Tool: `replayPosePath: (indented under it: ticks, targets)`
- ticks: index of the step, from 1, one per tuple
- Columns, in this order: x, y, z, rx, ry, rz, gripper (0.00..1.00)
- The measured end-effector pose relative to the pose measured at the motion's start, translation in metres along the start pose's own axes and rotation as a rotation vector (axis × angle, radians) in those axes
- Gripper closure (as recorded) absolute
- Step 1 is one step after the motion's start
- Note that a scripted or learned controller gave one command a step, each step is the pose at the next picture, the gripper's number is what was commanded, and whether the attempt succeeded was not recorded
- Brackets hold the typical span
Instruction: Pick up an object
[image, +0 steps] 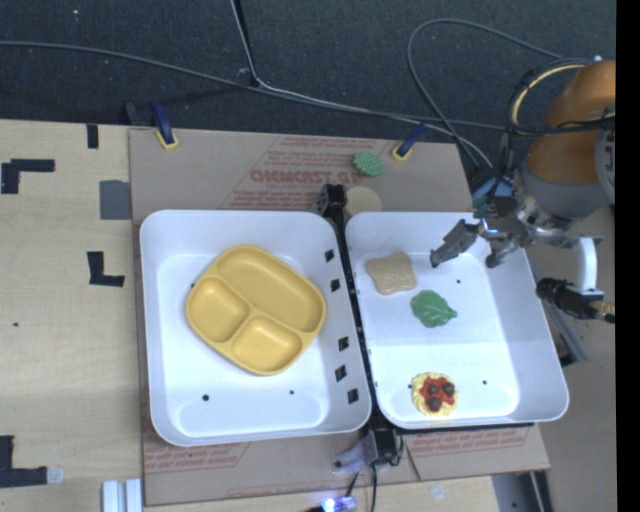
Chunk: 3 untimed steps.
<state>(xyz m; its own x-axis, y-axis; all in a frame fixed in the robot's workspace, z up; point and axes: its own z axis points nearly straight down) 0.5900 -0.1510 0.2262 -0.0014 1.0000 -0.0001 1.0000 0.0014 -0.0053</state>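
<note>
We start with the two white bins side by side on the bench: the left bin (170, 400) carries a yellow divided plate (256, 308) lying at a slant in its middle, and the right bin (520, 350) holds three small candidates for a pick. Above the right bin's upper right part hangs the grey arm (570, 150), and below it the gripper (470, 245), whose two dark fingers are splayed well apart with nothing between them. Next in size come the items themselves: a tan bread-like slice (391, 272) near the bin's upper left, a green leafy piece (433, 308) just below and to its right, and a small round yellow piece with red topping (433, 393) near the bottom wall, well apart from the other two. We judge the task to be in its approach step, with no grasp made. The next move, as we read it, calls for settling on one item, most likely the bread slice nearest the fingers, centring over it and lowering.
</note>
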Motion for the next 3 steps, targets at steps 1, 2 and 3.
replayPosePath:
  ticks: [1, 2, 3]
  targets:
    - [0.000, -0.005, 0.064, 0.002, 0.000, 0.000, 0.00]
    - [0.001, -0.013, 0.111, 0.001, 0.000, 0.000, 0.00]
    - [0.001, -0.011, 0.098, -0.003, 0.000, -0.002, 1.00]
